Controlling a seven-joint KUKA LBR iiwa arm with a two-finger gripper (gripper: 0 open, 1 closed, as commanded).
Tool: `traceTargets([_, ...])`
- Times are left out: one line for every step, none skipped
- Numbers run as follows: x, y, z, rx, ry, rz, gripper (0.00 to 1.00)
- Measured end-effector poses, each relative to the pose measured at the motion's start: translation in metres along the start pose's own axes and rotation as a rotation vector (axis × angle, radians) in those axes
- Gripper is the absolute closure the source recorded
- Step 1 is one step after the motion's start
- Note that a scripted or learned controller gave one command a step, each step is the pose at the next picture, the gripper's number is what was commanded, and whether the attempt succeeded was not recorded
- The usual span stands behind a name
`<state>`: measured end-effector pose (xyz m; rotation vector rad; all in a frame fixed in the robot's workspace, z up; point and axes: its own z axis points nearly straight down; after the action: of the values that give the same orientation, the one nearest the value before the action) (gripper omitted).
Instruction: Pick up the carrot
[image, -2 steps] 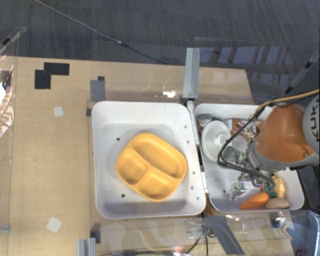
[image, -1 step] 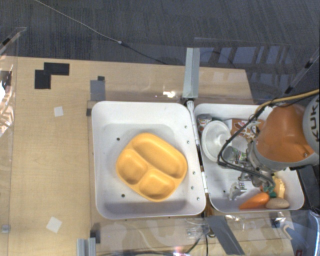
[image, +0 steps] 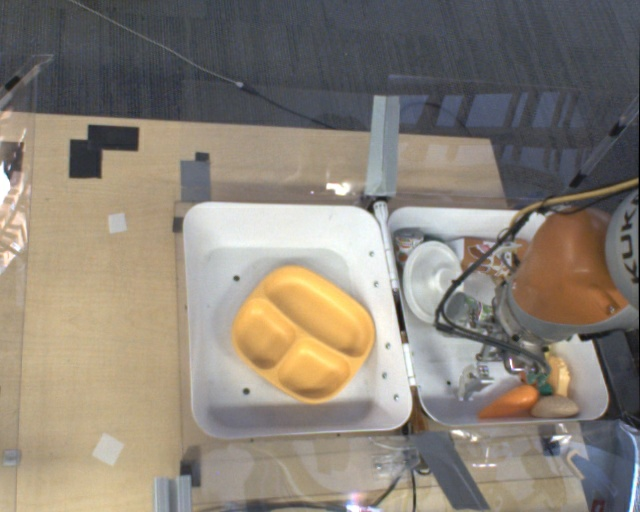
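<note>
- Camera view, bench: a pale wooden bench (image: 100, 330) carries two shallow white bins side by side; black tape marks (image: 100, 148) lie on its far left part, and small pale squares of tape sit on the wood further left of the bins
- Camera view, left bin (image: 290, 225): it holds a yellow divided tray (image: 303, 332) with three compartments, lying flat and turned at an angle near the bin's middle; nothing is seen in the compartments
- Camera view, right bin (image: 428, 405): it holds a white cup or bowl (image: 432, 278) at its far left, near the divider, with small items behind it too obscured to identify
- Camera view, arm: the grey arm with its orange band (image: 565, 272) reaches in from the right and hangs over the right bin, covering much of its middle; cables (image: 470, 290) loop off its left side
- Camera view, gripper (image: 478, 375): metal parts show below the wrist, over the near floor of the right bin; whether the claw is open or closed cannot be told, and nothing is seen in its grasp
- Camera view, carrot (image: 508, 401): orange, with green at its right end, lying on the floor of the right bin by the near wall, just right of the gripper; whether they touch cannot be told
- Camera view, neighbours: a beige rounded object (image: 556, 406) lies just right of the carrot, and a pale yellow item (image: 561, 377) stands behind that
</note>
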<state>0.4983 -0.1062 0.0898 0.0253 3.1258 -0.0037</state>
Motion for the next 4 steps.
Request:
traceTargets([0.0,0.0,0.0,0.0,0.0,0.0,0.0])
traceTargets([0.0,0.0,0.0,0.0,0.0,0.0,0.0])
traceTargets([0.0,0.0,0.0,0.0,0.0,0.0,0.0])
traceTargets([0.0,0.0,0.0,0.0,0.0,0.0,0.0])
